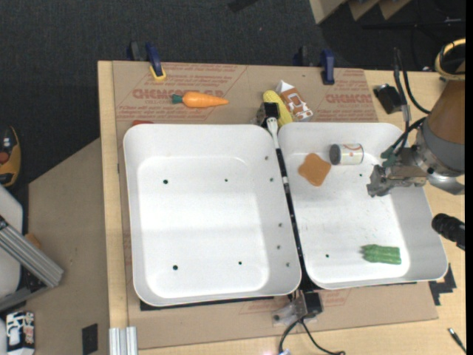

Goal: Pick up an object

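Camera view: green object (381, 254) lengthwise left-right.

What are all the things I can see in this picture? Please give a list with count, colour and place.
bins: 2, white, side by side on the bench
carrot: 1, orange, on the board behind the left bin
banana: 1, yellow, on the board behind the bins
carton: 1, brown and white, beside the banana
sponge: 1, orange-brown, right bin, back part
cylinder: 1, white with a dark end, right bin, right of the sponge
green toy: 1, green, right bin, front right
clamps: 2, blue, back edge of the board
arm: 1, grey with orange band, right side
gripper: 1, dark, above the right bin's right part
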